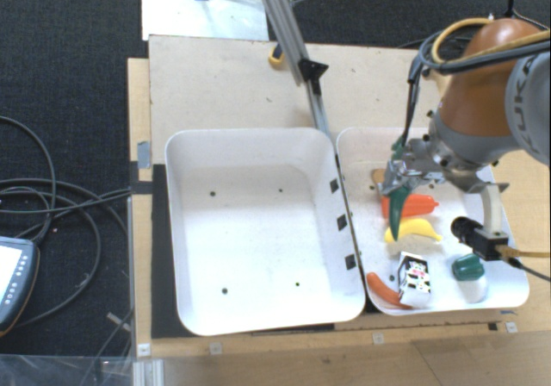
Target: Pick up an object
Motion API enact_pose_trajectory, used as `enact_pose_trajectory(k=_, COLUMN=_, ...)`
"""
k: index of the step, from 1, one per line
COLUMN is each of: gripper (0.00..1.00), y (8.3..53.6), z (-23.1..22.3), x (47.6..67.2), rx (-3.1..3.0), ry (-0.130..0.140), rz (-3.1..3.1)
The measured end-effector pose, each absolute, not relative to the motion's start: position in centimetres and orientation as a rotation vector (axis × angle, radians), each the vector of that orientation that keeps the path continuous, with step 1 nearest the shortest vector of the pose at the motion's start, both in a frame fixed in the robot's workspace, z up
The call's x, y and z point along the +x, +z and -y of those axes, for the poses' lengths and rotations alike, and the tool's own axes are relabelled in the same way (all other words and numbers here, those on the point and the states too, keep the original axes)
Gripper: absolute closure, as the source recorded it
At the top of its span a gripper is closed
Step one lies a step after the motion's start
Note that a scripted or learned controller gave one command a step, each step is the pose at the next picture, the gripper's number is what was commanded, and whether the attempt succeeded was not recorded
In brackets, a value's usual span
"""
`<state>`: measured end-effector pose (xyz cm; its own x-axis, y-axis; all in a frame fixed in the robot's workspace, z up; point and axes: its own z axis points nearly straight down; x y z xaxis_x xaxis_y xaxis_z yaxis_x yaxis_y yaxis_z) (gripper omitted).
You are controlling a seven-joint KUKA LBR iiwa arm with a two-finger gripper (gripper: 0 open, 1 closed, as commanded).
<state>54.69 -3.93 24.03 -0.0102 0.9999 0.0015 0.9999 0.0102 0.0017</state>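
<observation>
I am at the lift stage of the pick, judging by how things hang. My gripper (398,186) sits over the right bin (516,294), and a long green vegetable (395,210) dangles from it, its top between my fingers, which are narrowed on it. Its tip hangs just above the yellow banana (417,230), beside the orange carrot (419,202). Next I must rise straight and slowly, because the hold looks thin.
</observation>
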Motion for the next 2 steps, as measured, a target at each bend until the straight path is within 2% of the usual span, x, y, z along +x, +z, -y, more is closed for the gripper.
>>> enact_pose_trajectory(k=1, gripper=1.00, y=24.7, z=-1.1, x=55.9, rx=2.209, ry=0.006, rz=-2.233)
enact_pose_trajectory(k=2, gripper=1.00, y=25.1, z=-7.0, x=57.9, rx=2.208, ry=0.007, rz=-2.234)
